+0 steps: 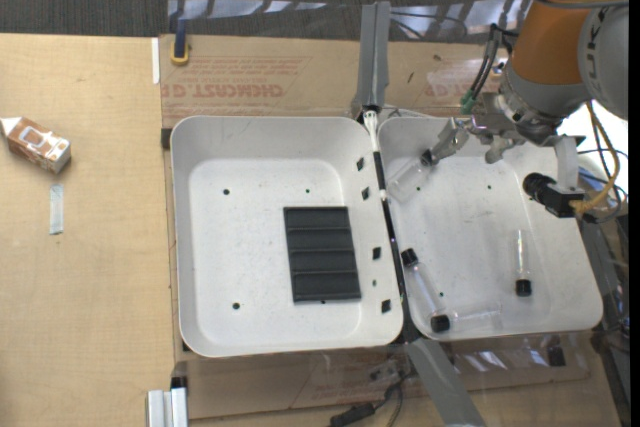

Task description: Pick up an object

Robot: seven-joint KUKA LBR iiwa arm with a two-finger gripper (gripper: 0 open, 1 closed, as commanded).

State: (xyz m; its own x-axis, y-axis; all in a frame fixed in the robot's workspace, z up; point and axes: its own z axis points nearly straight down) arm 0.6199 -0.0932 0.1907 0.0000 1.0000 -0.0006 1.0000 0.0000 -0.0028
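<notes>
Clear tubes with black caps sit lowest in the right bin [560, 315], nearest the lens: one tube [424, 283] runs along the bin's left wall from a cap at mid-height down toward a second black cap [439, 323] at the lower left corner, with a faint clear body [478, 318] stretching right along the bottom edge. Another tube [520, 263] lies upright in the frame at lower right of the bin, cap at its bottom end, well apart from the others. One more clear piece [405, 180] rests at the bin's upper left, close to the divider. All are loose on the bin floor, none lifted.

Gripper [470, 143] hangs over the upper part of the right bin, two fingers splayed wide, one fingertip [430, 155] angled left toward the upper-left clear piece, the other [495, 153] lower right. Nothing between the fingers. Grey arm with orange band [560, 25] enters from upper right; black and yellow cables trail by the bin's right edge.

Left bin [200, 215], frame centre, holds a black ribbed block [322, 253] lying flat near its middle.

Cardboard sheet [270, 80] behind both bins, red printing on it. Far left on the tan bench [80, 315]: a small orange-and-white carton [38, 145], with a pale strip [56, 211] just below it.
</notes>
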